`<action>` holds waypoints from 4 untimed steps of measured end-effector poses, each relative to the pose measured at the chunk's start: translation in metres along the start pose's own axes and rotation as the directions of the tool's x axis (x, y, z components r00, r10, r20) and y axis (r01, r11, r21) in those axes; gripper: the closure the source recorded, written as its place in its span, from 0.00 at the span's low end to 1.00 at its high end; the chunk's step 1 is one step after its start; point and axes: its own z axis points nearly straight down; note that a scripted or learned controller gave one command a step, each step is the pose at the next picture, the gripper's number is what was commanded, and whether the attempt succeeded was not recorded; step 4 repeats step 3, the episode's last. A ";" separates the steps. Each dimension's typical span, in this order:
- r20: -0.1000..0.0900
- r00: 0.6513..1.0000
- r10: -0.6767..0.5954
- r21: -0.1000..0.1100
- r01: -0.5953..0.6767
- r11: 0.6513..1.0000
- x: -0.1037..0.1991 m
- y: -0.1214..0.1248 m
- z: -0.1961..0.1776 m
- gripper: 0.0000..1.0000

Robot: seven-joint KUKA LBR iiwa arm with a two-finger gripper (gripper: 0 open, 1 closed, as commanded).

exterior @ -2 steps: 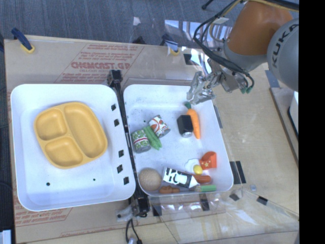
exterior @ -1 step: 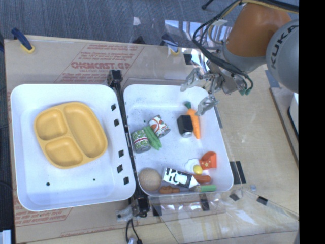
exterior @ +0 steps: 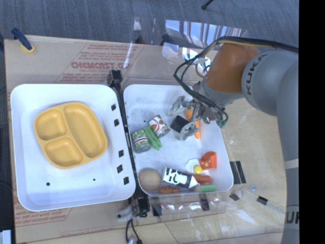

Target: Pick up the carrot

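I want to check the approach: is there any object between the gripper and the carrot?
Nothing visible does. The gripper is already at the carrot in the right bin; a small black block lies just beside it.

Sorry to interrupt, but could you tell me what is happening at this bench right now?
The grey KUKA arm's two-finger gripper is down in the right white bin, its fingers straddling a small orange carrot at the bin's right side. The carrot looks not yet lifted. A yellow divided plate sits in the left white bin.
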 end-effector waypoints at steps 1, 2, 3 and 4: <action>0.007 1.000 -0.005 0.003 0.004 1.000 -0.003 0.001 -0.014 1.00; 0.012 0.812 0.584 0.000 -0.584 0.812 -0.028 0.001 -0.135 1.00; 0.001 0.972 0.235 0.001 -0.235 0.972 0.030 0.006 -0.057 1.00; 0.001 0.972 0.235 0.001 -0.235 0.972 0.030 0.006 -0.057 1.00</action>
